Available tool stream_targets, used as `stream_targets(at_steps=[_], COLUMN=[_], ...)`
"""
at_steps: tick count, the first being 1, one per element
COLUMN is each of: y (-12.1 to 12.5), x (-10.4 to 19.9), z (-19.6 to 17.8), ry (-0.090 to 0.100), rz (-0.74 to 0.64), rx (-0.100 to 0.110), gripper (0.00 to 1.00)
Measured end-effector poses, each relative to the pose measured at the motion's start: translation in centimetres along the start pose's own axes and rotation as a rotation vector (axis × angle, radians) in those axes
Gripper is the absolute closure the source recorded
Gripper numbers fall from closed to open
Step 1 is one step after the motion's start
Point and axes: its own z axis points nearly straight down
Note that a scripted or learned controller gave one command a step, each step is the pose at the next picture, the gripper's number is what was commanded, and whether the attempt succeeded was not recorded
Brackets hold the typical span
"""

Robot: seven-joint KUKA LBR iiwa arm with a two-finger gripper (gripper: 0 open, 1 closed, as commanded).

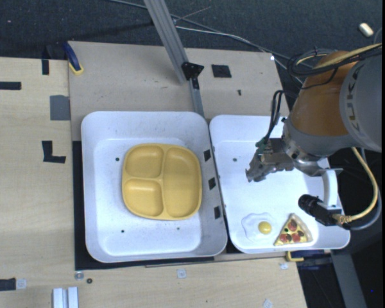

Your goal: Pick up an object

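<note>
Pale wooden bench boards (25, 191) lay under two shallow white bins, both of smooth plastic with rounded corners. One yellow plate (161, 181), glossy and split into three compartments, sat in the middle of the left bin (102, 133). The right bin (231, 133) held two small toy foods near its front edge: one fried egg (258, 226), flat and white with a round yellow yolk, and just beside it one triangular pizza slice (293, 230). The gripper (256, 171) hung over the right bin's middle, apart from both toys; whether its jaws were parted or closed could not be told.
</note>
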Motion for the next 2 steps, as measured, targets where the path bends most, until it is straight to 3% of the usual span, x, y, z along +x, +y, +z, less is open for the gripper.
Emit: stream_targets(at_steps=[2], y=[1.7], x=[11.5], z=[-0.8], ry=[0.0], rz=[-0.001], rx=[-0.002], gripper=[1.0])
